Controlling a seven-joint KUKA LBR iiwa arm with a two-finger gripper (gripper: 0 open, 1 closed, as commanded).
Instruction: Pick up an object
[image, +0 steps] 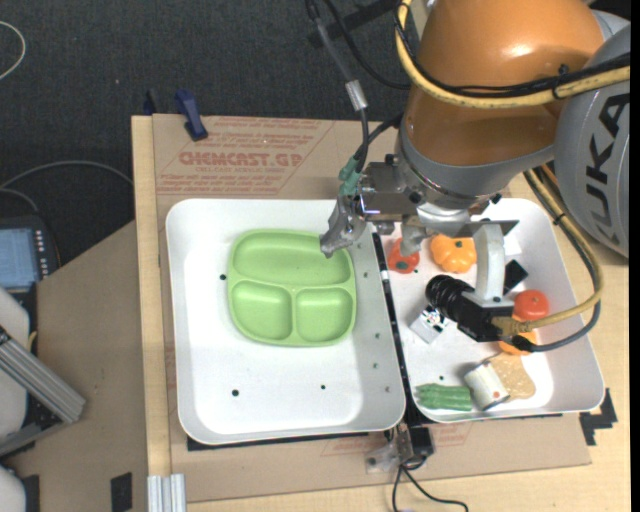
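Observation:
My gripper (345, 232) hangs under the big orange-banded wrist, low over the divider between the two bins, at the top right corner of a green divided plate (290, 290) that lies in the left bin (200, 330). Nothing shows in its grasp. Just right of it, in the right bin (575, 385), lie a small red object (403, 260) and an orange pumpkin-shaped toy (452, 252), both partly under the wrist.
The right bin also holds a red tomato-like ball (531, 305), an orange piece (515, 346), a tan bread slice (517, 375), a white cylinder (482, 386), a green pod (443, 398) and a small white block (428, 322). The arm covers the right bin's top.

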